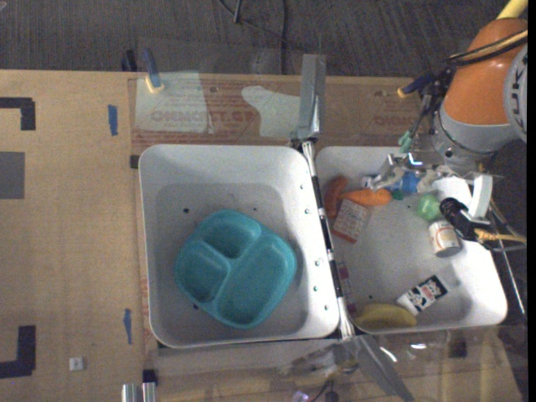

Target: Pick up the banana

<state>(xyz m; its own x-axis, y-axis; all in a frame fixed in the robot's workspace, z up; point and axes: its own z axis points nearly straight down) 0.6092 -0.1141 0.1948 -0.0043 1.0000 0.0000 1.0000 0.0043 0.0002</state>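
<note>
My tool (402, 164) hangs over far edge of right bin (469, 308), above clutter; whether clenched or released, cannot tell. Banana (385, 315) lies at near edge of that bin, by left corner, well apart from tool, so reach not begun. Small black-and-white carton (425, 292) just beside banana; print probably unreadable. Teal divided plate (236, 266) in left bin (159, 224).

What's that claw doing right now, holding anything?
Gripper: over the right bin's far end, nowhere near the banana; open or closed cannot be told.
</note>
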